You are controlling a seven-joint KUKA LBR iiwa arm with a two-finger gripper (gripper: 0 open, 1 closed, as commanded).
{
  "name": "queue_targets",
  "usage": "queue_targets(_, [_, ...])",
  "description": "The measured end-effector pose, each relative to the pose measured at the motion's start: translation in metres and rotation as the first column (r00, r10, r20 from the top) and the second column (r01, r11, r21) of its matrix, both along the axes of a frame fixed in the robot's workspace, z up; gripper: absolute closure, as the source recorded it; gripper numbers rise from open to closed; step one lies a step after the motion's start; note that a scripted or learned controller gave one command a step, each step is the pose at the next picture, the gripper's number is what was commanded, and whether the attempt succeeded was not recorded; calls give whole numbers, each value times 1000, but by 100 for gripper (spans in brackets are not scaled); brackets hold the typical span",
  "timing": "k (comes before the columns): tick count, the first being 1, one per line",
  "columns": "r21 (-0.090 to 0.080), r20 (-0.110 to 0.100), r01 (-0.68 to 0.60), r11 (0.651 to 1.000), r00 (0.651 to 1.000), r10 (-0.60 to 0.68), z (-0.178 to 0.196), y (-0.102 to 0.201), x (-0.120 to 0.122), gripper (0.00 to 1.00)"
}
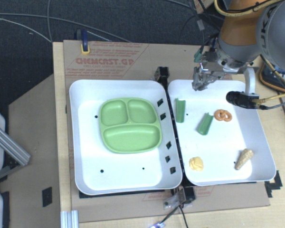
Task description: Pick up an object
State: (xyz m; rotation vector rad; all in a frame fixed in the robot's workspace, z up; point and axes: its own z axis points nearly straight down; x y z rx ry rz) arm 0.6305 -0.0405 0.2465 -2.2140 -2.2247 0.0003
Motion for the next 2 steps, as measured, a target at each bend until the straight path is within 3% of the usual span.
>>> queue_targets(2, [0, -1, 0, 1000, 1000, 0, 4, 114, -23, 100])
